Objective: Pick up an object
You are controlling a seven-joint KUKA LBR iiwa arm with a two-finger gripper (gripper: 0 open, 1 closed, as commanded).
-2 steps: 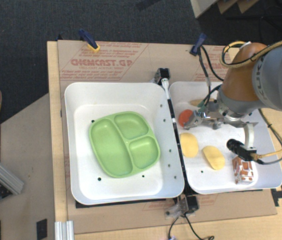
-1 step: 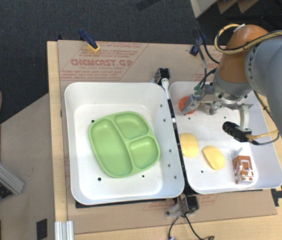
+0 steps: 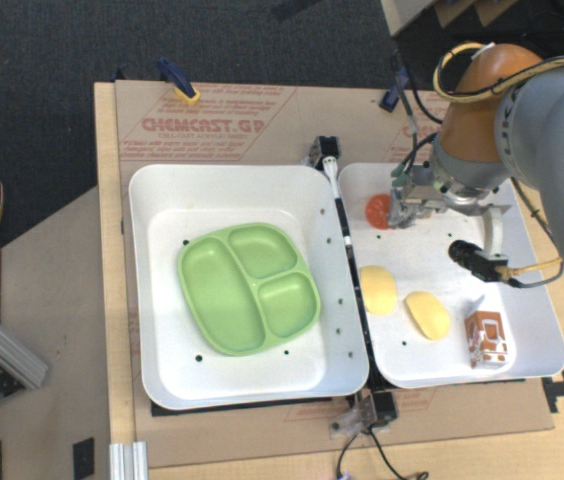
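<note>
**A:** Where is the gripper (image 3: 399, 211) at this moment?

**B:** It hangs low in the right bin (image 3: 522, 363), at the far left corner, right up against a small red ball (image 3: 378, 209). The ball sits just to the left of the metal tip and looks to be touching it. Whether the ball is actually between the fingers, the camera cannot tell, and the same goes for whether the claw is spread or closed.

**A:** So what does a good grasp call for here?

**B:** The ball lies near the bin wall, so there is little room on its far side. The arm likely needs to centre itself over the ball, not beside it, or a closing finger may just nudge it away.

**A:** Any easier targets?

**B:** Two yellow lumps (image 3: 378, 291) (image 3: 427, 314) lie in open floor, and a small brown packet (image 3: 486, 336) sits near the right edge. The green divided plate (image 3: 249, 288) lies alone in the left bin (image 3: 152, 268).
</note>
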